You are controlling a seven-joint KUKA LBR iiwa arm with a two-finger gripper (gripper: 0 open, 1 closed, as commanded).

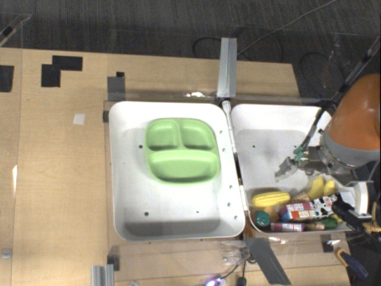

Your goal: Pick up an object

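Observation:
My gripper (289,164) hangs over the bare white floor in the middle of the right bin (268,127), under the grey wrist and the orange band (357,121). Just in front of it, along the bin's near edge, lies a heap of small items. In the heap are a yellow corn-like piece (271,198), a teal round piece (262,219), a red box (296,210), a yellow banana-like piece (320,187) and a black-and-white patterned piece (323,205). The gripper stands slightly behind and above the yellow corn-like piece, apart from it.
The left bin (128,177) holds a green divided plate (181,149) lying flat near its middle. A metal divider post (227,70) rises behind the seam between the bins. Wooden bench top (53,177) stretches to the left.

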